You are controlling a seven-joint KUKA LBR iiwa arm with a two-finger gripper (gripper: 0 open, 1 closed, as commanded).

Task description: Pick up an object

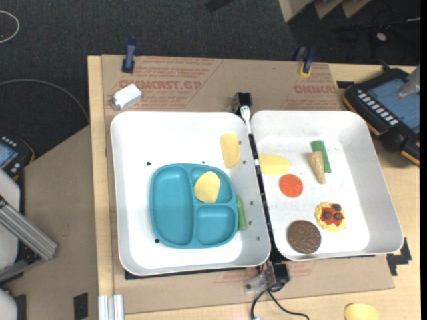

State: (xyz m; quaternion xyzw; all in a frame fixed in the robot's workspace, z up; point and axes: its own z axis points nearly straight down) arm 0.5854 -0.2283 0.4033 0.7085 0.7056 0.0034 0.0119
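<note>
The left bin [133, 145] holds a teal divided plate [175, 209] with a yellow piece [207, 187] lying in its upper right compartment. A pale yellow oblong piece [230, 150] lies above the plate, near the bin's right wall. A green strip [241, 213] sits against the plate's right edge. In the right bin [360, 139] lie a yellow wedge [273, 163], a red-orange disc [291, 186], a tan and green carrot-like piece [318, 161], a small tart with red berries [331, 216] and a brown round cookie [304, 236].
A white clip [127, 97] lies on the cardboard bench top at the back left. Blue clamps [129, 53] [306, 60] hold the board's far edge. A black tablet-like device [383, 105] sits off the right bin's far corner. A yellow object [360, 311] lies at the bottom right.
</note>
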